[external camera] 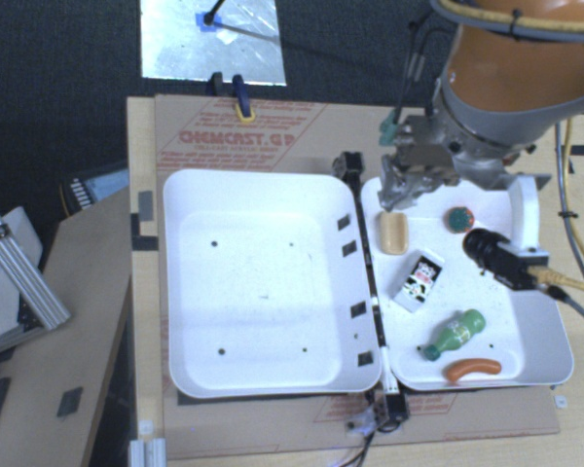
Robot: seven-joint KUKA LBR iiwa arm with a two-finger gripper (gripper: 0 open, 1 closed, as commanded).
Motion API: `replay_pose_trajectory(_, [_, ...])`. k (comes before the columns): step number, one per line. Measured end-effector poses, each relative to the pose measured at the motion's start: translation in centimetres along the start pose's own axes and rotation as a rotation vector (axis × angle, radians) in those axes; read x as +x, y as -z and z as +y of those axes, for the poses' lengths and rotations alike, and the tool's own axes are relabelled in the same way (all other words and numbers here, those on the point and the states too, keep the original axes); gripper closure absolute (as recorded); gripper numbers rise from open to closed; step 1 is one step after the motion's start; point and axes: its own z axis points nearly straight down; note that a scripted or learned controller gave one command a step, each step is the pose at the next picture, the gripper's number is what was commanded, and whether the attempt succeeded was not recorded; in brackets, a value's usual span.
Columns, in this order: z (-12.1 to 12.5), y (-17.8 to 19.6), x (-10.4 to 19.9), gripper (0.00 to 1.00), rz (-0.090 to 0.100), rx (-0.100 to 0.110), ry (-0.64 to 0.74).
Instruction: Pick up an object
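Observation:
The right bin (550,343) holds a tan bread-like block (393,232), a small black-and-white carton (419,281), a green bottle (456,333), an orange sausage (473,368) and a small green-and-red ball (458,219). My gripper (397,195) hangs at the bin's far left corner, just above the far end of the tan block. Nothing shows between its tips. A black cylinder (494,253) on the arm juts over the bin's right side.
The left bin (258,280) lies beside the right one, with a black clip strip (360,261) between them. Both rest on a cardboard sheet (243,134). A shiny foil square (212,25) lies at the back. Yellow cables (565,280) run at right.

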Motion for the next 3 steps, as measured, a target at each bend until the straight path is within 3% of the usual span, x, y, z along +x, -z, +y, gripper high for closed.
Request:
replay_pose_trajectory(1, [5.5,10.7,1.9,1.00,0.001,-0.012,-0.001])
replay_pose_trajectory(2, [11.2,10.3,4.7,1.00,-0.001,0.001,0.000])
replay_pose_trajectory(3, [16.4,10.3,7.9,1.00,-0.001,0.000,-0.001])
